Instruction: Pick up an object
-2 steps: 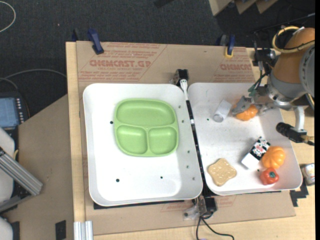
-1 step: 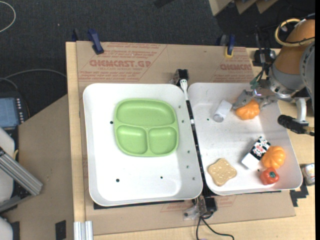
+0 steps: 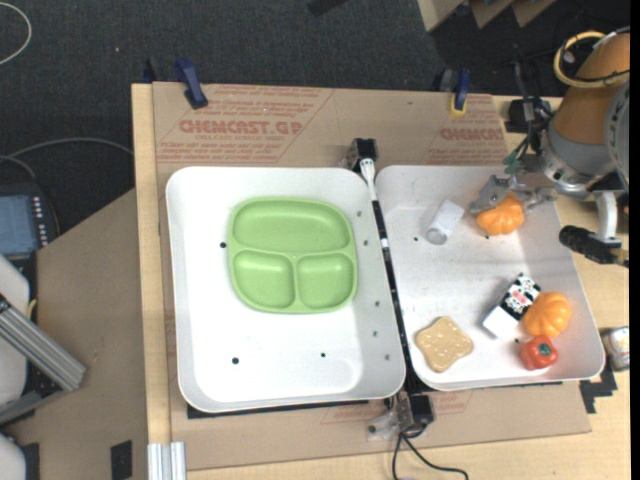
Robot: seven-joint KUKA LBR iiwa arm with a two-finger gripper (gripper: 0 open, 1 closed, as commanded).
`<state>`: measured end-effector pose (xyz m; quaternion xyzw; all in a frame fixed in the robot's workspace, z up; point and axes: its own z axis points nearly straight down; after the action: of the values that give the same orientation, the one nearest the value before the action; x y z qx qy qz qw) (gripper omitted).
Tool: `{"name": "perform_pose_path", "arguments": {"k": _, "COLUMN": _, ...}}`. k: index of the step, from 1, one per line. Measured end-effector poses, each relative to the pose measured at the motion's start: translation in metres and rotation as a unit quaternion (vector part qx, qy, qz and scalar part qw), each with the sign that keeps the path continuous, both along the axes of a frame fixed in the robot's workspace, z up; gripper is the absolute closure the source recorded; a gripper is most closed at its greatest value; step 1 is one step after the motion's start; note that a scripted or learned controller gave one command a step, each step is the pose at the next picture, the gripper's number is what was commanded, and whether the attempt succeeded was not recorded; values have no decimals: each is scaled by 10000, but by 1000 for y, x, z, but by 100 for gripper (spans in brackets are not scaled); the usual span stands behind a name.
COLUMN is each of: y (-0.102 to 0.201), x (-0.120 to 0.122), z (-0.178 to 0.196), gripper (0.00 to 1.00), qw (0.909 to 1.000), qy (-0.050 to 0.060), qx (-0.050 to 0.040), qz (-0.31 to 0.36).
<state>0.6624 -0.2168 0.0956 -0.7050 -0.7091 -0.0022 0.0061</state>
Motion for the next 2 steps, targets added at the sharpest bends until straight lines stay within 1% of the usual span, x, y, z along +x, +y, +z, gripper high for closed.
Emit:
{"name": "perform_pose_path", "arguments": {"k": 1, "y": 68, "x": 7, "z": -3, "gripper": 100, "qw": 10000, "qy": -43, "qx": -88, "qz": -13}}
{"name": "perform_pose_path", "arguments": {"k": 2, "y": 159, "x": 8, "z": 98, "gripper": 100, "qw": 9999, "qy": -97, "qx": -47, "qz": 19}}
